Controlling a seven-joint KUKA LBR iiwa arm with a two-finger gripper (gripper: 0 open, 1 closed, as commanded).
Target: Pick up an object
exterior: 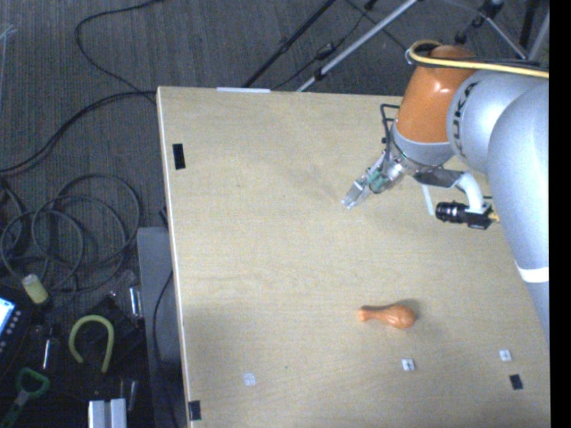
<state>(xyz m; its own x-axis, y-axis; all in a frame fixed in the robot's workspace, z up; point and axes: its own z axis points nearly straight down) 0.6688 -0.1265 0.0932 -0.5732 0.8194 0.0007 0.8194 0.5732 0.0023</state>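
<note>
An orange object [388, 315] lies on the pale wooden worktop [268, 239], in its near part and toward the right. It looks like a small toy drumstick or gourd: a rounded, bulbous end on the right that narrows to a thin neck with a small knob on the left. It lies flat, its long axis running almost straight across the view, thin end pointing left and thick end pointing right, tilted only slightly. It is uniformly orange with a soft sheen, and nothing touches it.

Farther back, the gripper [355, 194] hangs above the middle of the worktop, well apart from the orange object, slanting down and to the left from the arm's orange band [428, 96]. Whether the jaws are parted or closed cannot be told.
</note>
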